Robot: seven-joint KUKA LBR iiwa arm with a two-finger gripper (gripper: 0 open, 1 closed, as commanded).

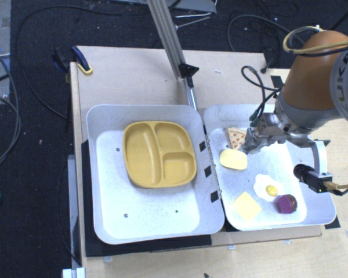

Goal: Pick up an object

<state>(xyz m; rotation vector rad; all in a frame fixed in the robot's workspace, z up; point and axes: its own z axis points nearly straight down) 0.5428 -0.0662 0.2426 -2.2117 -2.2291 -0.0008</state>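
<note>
From the camera above, the pale wooden surface carries two shallow white bins side by side. The left bin holds a yellow divided plate with three compartments, lying flat in the bin's far half. The right bin holds the small food pieces. A cracker-like square with red dots lies at its far left, and a pale yellow rounded lump sits just nearer than it. A fried egg lies further right and nearer, with a purple round piece just beside it on the right, and a flat yellow square like a cheese slice near the bin's near edge. The grey and orange arm reaches in from the right, and its hand hangs low over the far part of the right bin, just right of the cracker and above the yellow lump. Whether the hand is open or closed I cannot tell from this angle.
</note>
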